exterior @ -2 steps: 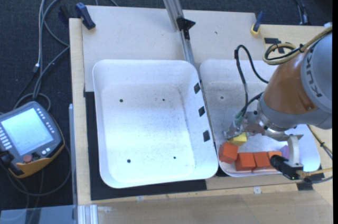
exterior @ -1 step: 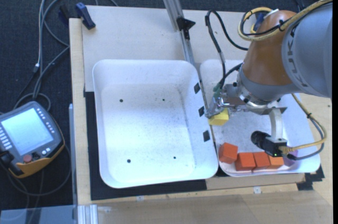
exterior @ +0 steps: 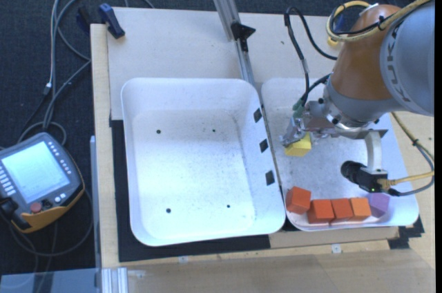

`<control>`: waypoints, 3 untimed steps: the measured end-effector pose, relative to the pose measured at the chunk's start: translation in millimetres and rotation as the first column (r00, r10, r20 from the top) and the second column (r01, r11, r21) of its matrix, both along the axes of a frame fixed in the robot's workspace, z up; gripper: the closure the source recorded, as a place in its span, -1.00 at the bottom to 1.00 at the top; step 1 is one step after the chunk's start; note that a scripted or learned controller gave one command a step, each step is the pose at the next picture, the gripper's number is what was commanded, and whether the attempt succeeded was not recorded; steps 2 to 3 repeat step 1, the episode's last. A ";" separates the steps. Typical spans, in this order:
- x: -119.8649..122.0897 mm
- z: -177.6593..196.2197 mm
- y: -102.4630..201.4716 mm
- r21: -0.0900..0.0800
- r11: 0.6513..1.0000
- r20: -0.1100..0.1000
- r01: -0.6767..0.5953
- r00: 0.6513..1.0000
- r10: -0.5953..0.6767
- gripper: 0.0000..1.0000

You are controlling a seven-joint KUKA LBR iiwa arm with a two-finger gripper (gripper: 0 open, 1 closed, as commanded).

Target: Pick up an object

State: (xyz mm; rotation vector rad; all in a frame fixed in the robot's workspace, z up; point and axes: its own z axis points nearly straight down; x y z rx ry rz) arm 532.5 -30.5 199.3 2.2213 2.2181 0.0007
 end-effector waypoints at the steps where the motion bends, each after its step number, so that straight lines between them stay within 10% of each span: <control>1: -0.2 10.7 1.9 0.001 1.000 0.000 -0.004 1.000 0.004 1.00; 3: -0.2 10.7 1.9 0.001 1.000 0.000 -0.004 1.000 0.004 1.00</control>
